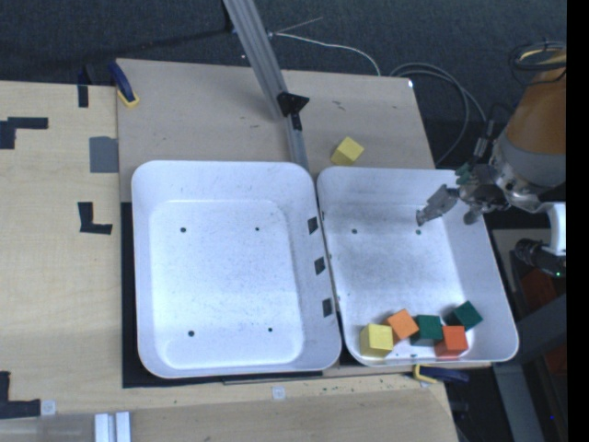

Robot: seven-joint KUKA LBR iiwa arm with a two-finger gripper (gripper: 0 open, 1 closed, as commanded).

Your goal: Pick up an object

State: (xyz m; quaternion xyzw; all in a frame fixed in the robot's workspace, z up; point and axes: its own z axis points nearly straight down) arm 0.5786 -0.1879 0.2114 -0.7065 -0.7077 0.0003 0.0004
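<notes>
Claw (433, 212) over the right bin (368, 256) — open or closed, cannot tell. Blocks (419, 330) clustered at the near edge — one yellow block (347, 151) out on the desk (202, 118).

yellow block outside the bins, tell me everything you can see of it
The yellow block is a small cube-like piece, plain matte yellow, looking like foam or painted wood. It lies alone on the tan board just beyond the far rim of the right bin, near the seam between the two bins. It sits turned at an angle to the bin edges, top face and one shaded side showing. Nothing touches it but the board; the gripper is apart, over the right bin.
</notes>
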